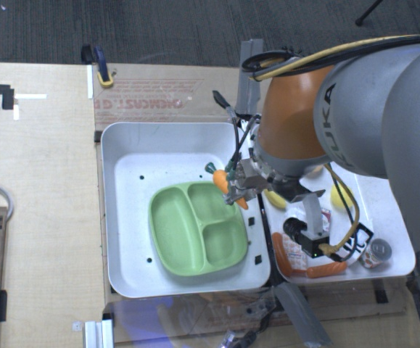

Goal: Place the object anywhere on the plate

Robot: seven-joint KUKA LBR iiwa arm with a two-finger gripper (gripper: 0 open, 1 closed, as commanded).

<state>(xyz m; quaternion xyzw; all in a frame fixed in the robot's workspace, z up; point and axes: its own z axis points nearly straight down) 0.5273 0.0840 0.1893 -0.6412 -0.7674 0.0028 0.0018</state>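
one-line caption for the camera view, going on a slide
KUKA arm's gripper holds an orange carrot-like object over the far right rim of the green divided plate in the left white bin.

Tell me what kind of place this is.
Probably a robotics lab test cell: a KUKA arm reaches over two white bins on a wooden bench, with a green divided plate and toy food.
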